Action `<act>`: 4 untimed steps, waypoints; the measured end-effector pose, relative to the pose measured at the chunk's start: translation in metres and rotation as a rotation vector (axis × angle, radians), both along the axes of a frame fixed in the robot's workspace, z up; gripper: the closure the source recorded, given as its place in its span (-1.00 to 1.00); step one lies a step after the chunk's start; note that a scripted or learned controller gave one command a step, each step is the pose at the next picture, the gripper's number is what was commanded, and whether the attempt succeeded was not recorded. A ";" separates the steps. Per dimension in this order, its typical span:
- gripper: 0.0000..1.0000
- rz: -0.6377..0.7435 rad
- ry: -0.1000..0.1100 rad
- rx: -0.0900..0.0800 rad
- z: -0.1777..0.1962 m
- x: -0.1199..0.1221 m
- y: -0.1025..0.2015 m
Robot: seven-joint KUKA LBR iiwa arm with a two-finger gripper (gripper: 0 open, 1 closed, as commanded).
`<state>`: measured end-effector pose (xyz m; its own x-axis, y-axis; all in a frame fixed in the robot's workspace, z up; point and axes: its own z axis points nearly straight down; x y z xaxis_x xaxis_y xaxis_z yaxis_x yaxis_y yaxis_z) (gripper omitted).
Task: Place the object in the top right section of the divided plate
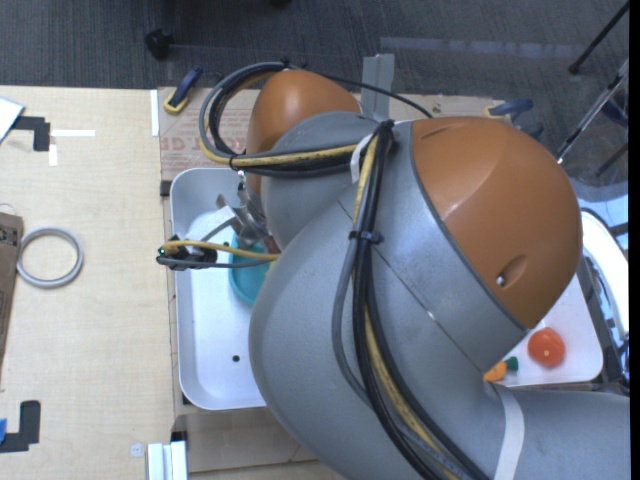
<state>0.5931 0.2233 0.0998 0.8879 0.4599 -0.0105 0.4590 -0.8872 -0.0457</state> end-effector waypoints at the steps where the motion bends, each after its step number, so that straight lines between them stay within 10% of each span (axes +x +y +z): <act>1: -1.00 0.478 -0.033 -0.031 0.077 -0.056 -0.025; 2: -1.00 0.438 -0.030 -0.031 -0.010 -0.117 -0.011; 3: -1.00 0.122 -0.007 -0.032 -0.014 -0.089 -0.039; 4: 1.00 0.125 0.006 -0.036 -0.008 -0.092 -0.040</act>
